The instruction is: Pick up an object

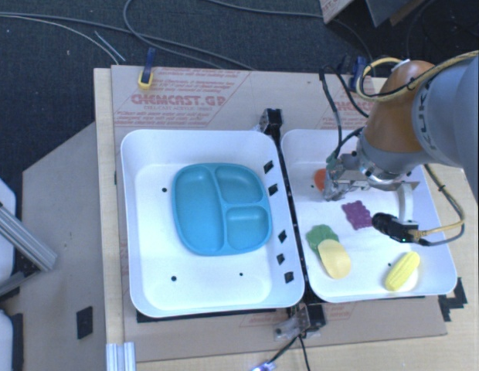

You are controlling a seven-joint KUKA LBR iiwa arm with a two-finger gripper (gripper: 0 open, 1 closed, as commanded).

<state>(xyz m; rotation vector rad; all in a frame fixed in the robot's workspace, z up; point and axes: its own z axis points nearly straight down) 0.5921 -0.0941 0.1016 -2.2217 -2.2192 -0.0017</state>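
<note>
Nearest the camera, in the right white bin, a yellow toy corn cob lies by the near right corner. To its left is a rounded yellow toy piece, touching a green toy piece just behind it. A little further back, a purple toy piece lies alone on the bin floor.

Beyond that, the end effector is down low over the far left part of the same bin. Whether it is open or closed cannot be told, and nothing can be seen in its grasp. A small orange-red toy piece sits right beside it on its left, partly hidden. The grey arm reaches in from the right.

The left white bin holds a blue divided plate, lying flat near its middle.

Furthest back, the printed tabletop carries a yellow clamp at its far edge.
</note>
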